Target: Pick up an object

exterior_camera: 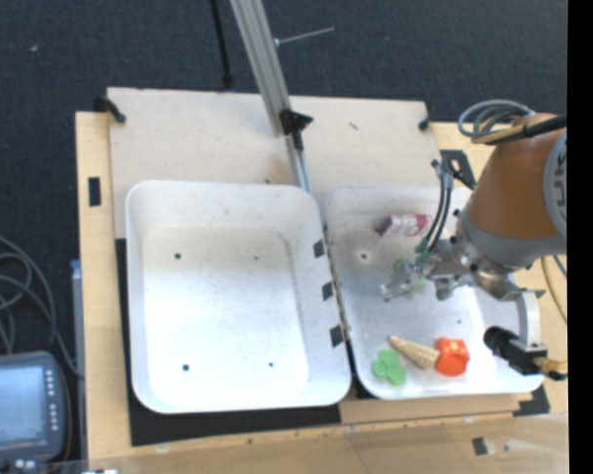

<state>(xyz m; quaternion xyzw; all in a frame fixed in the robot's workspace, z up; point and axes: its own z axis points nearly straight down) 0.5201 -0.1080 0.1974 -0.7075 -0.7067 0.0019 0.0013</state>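
The gripper (403, 280) hangs low over the middle of the right bin (361, 230); whether it is open or closed cannot be told. A pink object (403, 224) lies farther back. Near the front edge sit a green piece (388, 367), a tan cone (412, 352) and an orange block (452, 356).

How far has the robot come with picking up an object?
Nothing looks picked up yet. The gripper is low inside the right bin, over a bare patch of its floor, and no object is visible between its fingers. The pink item lies near the far wall, and the green toy, cone and orange toy lie by the near edge. Grasping and lifting one of them is left.
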